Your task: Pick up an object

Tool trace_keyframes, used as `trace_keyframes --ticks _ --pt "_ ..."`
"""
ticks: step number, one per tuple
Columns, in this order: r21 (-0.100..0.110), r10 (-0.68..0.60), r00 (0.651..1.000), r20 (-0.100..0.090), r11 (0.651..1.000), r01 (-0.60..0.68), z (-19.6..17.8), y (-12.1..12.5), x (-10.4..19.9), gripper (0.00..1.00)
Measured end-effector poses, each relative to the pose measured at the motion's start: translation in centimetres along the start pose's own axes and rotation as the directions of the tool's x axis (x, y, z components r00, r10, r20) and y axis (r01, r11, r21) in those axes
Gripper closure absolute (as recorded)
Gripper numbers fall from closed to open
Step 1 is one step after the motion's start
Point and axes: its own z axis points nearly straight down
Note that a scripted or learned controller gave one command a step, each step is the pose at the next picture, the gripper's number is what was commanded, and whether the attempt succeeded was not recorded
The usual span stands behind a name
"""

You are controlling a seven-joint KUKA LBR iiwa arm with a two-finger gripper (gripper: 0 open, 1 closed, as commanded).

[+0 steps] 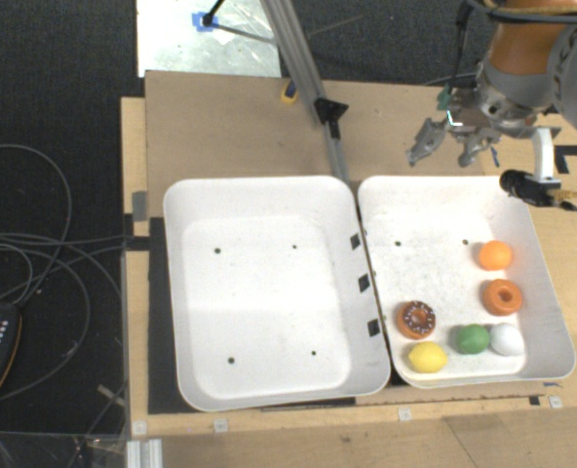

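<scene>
The right bin (444,213) holds several small toys along its near and right sides. An orange ball (495,254) lies by the right wall, with an orange ring (503,296) just below it. A brown sprinkled donut (417,319), a yellow lemon (428,357), a green ball (471,338) and a white ball (507,339) cluster near the front edge. My gripper (449,152) hangs above the bench just beyond the right bin's far rim, open, with nothing between its fingers. It is well clear of every toy.
The left bin (259,291) sits beside the right one, joined by black clips along the shared edge. A grey tripod leg (303,66) slants across the bench behind the bins. Cables and a pendant lie on the floor at left.
</scene>
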Motion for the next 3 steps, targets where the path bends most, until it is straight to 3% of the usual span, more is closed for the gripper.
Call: trace_keyframes --ticks 1,3 --pt "-0.004 -0.002 1.0 0.002 1.0 0.002 -0.3 0.1 0.0 0.0" --pt "0.001 0.005 1.0 0.001 1.0 -0.005 10.8 -0.8 -1.0 0.0"
